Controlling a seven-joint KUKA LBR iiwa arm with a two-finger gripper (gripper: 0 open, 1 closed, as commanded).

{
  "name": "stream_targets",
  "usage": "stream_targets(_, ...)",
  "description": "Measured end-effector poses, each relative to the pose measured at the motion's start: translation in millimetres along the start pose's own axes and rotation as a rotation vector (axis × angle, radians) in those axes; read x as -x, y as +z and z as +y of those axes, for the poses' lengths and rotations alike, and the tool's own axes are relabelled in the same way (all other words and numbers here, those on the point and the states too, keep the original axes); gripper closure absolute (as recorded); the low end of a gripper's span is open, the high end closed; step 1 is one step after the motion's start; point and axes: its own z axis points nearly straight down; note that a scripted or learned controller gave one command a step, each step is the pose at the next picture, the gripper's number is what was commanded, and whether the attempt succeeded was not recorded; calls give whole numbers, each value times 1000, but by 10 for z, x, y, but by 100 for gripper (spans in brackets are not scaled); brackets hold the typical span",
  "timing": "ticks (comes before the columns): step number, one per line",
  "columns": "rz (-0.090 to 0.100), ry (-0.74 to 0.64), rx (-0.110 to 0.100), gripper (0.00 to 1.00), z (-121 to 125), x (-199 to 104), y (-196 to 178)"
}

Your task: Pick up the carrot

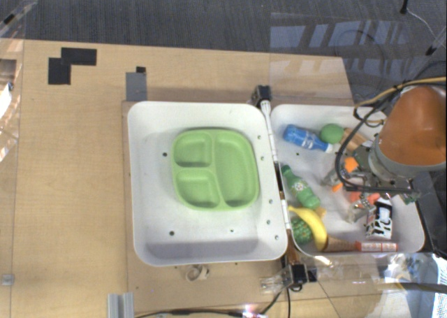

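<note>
A pale wooden surface [70,191] carries two shallow white bins side by side, with black square markings near its far left corner and a grey bracket just behind the left bin; beyond the surface lies dark grey carpet [230,2], crossed by thin black stand legs; clear plastic panels edge the surface at the left and behind the right bin.

The left bin [150,240] holds a green divided tray [213,170], lying flat near its middle.

The right bin [412,236] is crowded: a blue bottle [304,138] and a green ball [332,132] near its far wall; a green bottle [299,186] along its left side; a banana [313,226] near the front left corner; a black-and-white carton [382,220] toward the front right.

The arm [413,131] reaches in from the right, its orange band over the right bin; the tool [363,194] sits low among the clutter, and whether it is apart or together cannot be told; small orange pieces that may be the carrot [349,165] show just beside the tool, near the bin's middle, partly hidden by cables.
</note>
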Motion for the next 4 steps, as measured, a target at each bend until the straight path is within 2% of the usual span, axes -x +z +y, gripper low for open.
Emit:
stream_targets(1, 1, 244, 3, 0, -237, 856, 27)
stream_targets(2, 3, 317, 1, 0, -453, 446, 22)
stream_targets(3, 2, 509, 2, 0, -48, 814, 22)
stream_targets(4, 1, 135, 1, 0, 44, 372, 5)
